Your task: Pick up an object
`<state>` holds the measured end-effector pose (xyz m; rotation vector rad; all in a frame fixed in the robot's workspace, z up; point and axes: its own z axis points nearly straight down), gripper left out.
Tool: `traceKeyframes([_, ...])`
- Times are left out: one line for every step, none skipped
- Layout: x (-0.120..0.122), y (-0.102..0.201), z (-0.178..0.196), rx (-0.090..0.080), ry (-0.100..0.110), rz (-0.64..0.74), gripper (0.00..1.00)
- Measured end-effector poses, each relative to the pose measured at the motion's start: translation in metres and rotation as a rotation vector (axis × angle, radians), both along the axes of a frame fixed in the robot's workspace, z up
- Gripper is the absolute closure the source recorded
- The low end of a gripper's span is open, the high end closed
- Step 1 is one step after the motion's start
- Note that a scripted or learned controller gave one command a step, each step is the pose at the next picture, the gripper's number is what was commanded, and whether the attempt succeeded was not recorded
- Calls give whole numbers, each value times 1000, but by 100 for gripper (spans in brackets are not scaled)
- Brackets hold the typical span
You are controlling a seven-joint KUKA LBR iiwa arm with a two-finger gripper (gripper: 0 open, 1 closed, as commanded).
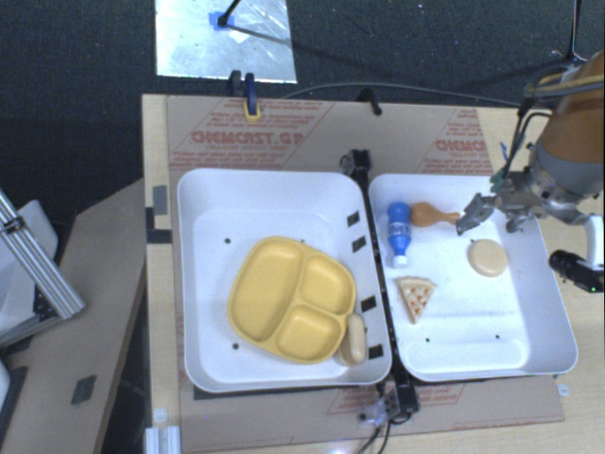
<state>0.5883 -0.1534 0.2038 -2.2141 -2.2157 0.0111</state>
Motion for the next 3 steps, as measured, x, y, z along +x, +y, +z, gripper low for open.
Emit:
traceKeyframes([3,0,8,-2,-13,2,0])
traceKeyframes([-7,4,-46,-1,-9,1,0])
traceKeyframes([-8,3,-109,-1,-11,1,0])
